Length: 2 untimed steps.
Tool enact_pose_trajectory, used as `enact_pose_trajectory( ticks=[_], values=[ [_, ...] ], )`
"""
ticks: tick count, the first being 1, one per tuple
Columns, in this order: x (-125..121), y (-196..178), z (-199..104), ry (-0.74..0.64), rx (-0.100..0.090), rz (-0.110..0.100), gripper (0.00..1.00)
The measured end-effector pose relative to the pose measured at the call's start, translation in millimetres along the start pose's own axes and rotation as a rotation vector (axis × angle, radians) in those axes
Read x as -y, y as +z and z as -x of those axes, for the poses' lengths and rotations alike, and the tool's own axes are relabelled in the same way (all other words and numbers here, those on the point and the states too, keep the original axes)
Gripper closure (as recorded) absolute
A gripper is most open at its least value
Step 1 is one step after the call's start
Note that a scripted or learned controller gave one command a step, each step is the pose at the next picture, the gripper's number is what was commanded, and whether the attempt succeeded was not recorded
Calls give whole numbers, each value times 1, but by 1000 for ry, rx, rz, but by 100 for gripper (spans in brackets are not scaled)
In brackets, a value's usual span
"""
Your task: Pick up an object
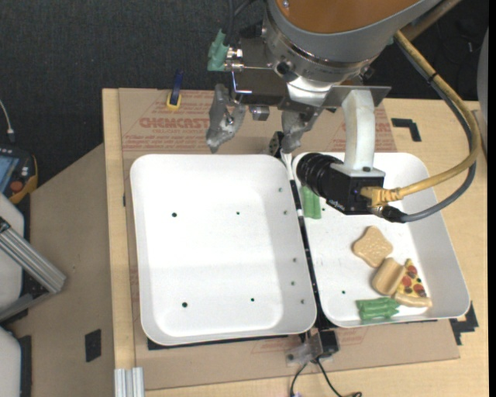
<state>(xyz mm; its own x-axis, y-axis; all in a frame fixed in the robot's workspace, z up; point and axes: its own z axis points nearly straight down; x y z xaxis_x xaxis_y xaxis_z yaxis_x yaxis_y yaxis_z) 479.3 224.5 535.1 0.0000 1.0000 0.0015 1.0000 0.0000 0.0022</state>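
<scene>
Sitting toward 5 o'clock in the shallow white bin (pixel 435 194) on the view's 3 o'clock side is a clump of toy food. It has a flat tan toast slice (pixel 373 246), a rounded bread roll (pixel 385 275) touching a pizza wedge (pixel 411 285), and a ribbed green piece (pixel 377 309) just below. A smoother green bit (pixel 311 203) stands by the 9 o'clock wall. Up at 12, the gripper (pixel 256 132) hangs over brown cardboard (pixel 132 116), its metal fingers spread wide.

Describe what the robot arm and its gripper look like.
The arm is thick and round, grey with a broad orange band above a silver wrist flange. The gripper has a dark metal body, a green connector on one side and two grey metal fingers.
</scene>
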Motion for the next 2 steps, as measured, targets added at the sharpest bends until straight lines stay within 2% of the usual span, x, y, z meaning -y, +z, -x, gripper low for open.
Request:
enact_pose_trajectory(
  ticks=[2],
  values=[
    [0, 0, 0, 0, 0, 0, 0]
  ],
)
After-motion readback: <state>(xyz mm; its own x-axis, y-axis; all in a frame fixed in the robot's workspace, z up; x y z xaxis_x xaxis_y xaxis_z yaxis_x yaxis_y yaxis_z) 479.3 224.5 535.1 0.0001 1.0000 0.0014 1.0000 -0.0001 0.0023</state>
